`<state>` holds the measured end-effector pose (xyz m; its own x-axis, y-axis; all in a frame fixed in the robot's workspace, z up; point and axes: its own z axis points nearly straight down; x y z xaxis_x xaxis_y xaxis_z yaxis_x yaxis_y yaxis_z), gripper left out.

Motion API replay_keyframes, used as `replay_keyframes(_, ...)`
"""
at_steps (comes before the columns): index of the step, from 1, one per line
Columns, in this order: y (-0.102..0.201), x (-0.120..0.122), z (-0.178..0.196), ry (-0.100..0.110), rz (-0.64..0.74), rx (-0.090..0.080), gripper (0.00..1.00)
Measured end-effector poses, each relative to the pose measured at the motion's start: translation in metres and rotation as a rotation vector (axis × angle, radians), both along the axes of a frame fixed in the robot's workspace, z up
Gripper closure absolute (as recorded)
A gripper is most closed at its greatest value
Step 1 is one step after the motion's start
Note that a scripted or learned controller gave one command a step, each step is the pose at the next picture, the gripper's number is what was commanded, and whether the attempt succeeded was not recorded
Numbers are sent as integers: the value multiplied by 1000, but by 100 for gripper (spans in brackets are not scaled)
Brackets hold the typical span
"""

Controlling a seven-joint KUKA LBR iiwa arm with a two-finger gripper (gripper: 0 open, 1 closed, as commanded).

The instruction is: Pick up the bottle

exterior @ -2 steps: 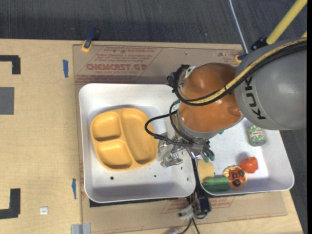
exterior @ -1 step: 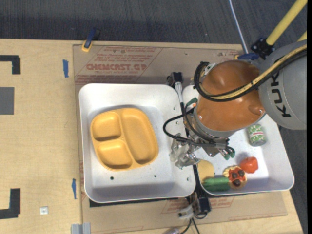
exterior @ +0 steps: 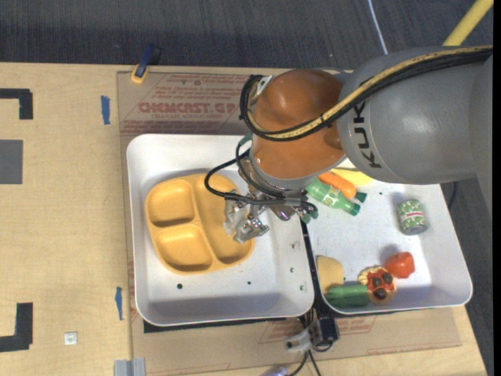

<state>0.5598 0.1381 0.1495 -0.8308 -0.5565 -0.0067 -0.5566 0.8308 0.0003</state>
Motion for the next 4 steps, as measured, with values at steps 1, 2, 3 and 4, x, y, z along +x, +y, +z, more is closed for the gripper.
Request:
replay_keyframes(1, -6, -27, -51, -10, 330, -1, 100)
replay_keyframes(2, 34, -61, -57, -15, 512, -3, 100)
replay_keyframes(3, -36, -80, 52, 0, 497, -4, 100)
replay_keyframes(4, -21, -76, -60, -12, 520, -2, 100)
